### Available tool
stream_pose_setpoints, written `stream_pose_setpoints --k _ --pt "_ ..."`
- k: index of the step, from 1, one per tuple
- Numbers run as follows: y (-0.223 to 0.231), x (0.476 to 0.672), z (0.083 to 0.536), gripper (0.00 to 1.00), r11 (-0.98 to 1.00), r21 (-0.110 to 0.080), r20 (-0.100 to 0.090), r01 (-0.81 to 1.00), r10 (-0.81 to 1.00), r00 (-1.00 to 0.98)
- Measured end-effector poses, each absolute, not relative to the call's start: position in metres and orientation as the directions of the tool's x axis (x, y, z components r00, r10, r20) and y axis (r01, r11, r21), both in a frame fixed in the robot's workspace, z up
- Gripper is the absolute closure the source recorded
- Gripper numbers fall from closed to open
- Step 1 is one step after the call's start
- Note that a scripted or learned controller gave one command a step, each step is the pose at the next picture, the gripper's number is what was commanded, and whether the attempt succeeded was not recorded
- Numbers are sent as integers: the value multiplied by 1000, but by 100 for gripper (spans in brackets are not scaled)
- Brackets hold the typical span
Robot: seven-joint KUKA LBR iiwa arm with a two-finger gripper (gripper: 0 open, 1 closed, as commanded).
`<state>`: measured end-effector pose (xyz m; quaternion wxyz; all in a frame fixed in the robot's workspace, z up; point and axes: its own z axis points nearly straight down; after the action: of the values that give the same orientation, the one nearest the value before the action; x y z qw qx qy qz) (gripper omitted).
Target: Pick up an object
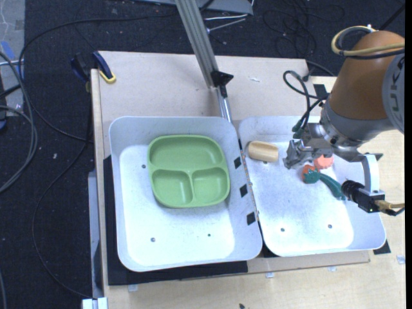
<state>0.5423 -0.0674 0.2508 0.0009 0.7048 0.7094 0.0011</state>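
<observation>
In the right bin (309, 217) lie a tan bread-roll-shaped object (262, 151) near the back left and a small orange piece (324, 161) with a teal-handled tool (325, 181) beside it. My gripper (295, 158) hangs low over the bin between the roll and the orange piece, close to both. No object shows between its fingers. The left bin (129, 237) holds a green divided plate (189, 170).
A slanted metal pole (198, 34) crosses from the top toward the seam between the bins. A blue and yellow clamp (103, 67) sits at the bench's back left corner. Cables trail on the dark floor around the bench.
</observation>
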Motion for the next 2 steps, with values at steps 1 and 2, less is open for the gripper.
stream_pose_setpoints --k 1,2 --pt "-24 567 255 100 7 3 1 1000 1000 -7" --pt "18 588 254 100 7 2 1 1000 1000 -7"
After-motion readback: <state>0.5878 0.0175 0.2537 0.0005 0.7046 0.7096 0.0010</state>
